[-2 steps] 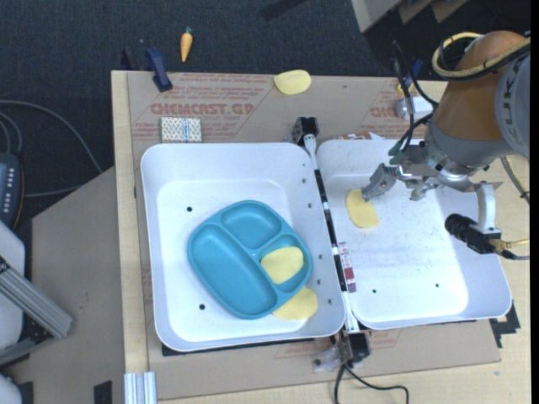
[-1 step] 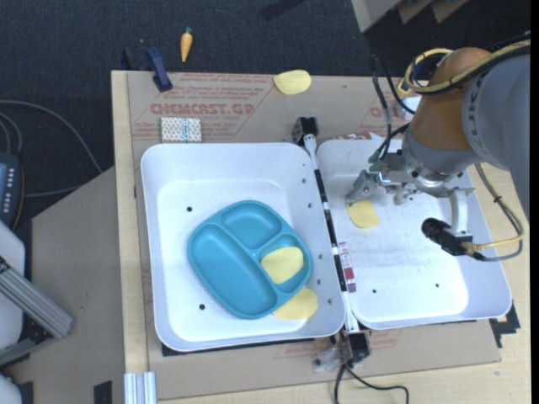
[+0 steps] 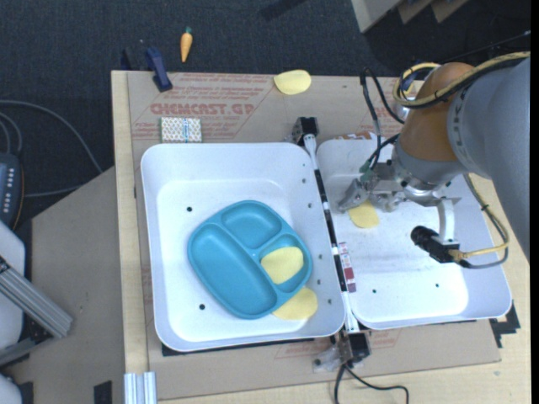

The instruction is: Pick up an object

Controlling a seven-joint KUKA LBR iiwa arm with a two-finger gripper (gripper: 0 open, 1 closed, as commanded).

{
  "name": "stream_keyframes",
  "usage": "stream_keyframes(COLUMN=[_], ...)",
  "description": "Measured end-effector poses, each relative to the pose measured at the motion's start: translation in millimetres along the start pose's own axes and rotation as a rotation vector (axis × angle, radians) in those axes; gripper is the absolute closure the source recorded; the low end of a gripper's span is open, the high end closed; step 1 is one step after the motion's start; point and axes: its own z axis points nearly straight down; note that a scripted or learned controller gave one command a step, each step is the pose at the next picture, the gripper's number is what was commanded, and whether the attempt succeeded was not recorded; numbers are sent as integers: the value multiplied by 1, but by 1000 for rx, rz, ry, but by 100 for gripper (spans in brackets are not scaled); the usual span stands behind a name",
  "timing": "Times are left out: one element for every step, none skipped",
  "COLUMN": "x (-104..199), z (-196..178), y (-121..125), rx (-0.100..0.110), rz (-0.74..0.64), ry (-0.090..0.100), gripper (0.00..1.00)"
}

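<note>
Bench contents, read from left to right.

Brown cardboard sheet (image 3: 219,99) with faded red print, flat and matte, lying under both bins.

Small orange carrot-shaped toy (image 3: 186,45) on the dark floor beyond the bench, long axis running away from the viewer. Just beside it, a dark blue clip-like piece (image 3: 157,67) at the cardboard's far left corner.

Small square patterned packet (image 3: 181,129), flat on the cardboard near the left bin's far rim.

Left shallow white plastic bin (image 3: 164,192), smooth, with rounded corners. In it:
- Sky-blue oval plastic divided plate (image 3: 236,255), three compartments, long axis on a diagonal from far right to near left.
- Pale yellow rounded soft-looking piece (image 3: 283,263), resting in the plate's right-hand compartment.
- Second pale yellow flat piece (image 3: 296,305), on the bin floor, touching the plate's near right edge.

Pale yellow oval disc (image 3: 292,82), on the cardboard beyond the bins.

Right shallow white plastic bin (image 3: 421,297), floor lightly speckled. In it:
- Small pale yellow flat rounded piece (image 3: 365,217), lying on the bin floor near the left wall; roughly round, no clear long axis.

Grey metal two-finger gripper (image 3: 354,198), below the arm's orange band, low over the right bin's far left part, just beside and above that small yellow piece. Whether its fingers are spread or closed cannot be made out, and nothing is seen between them.
</note>
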Motion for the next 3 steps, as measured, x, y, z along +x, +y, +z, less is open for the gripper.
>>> stream_keyframes(x=[0,0,-11], z=[-10,-10,0], y=[1,1,-5], rx=[-2,-2,-1], rz=[-1,-1,2], ry=[0,0,-1], gripper=[100,0,0])
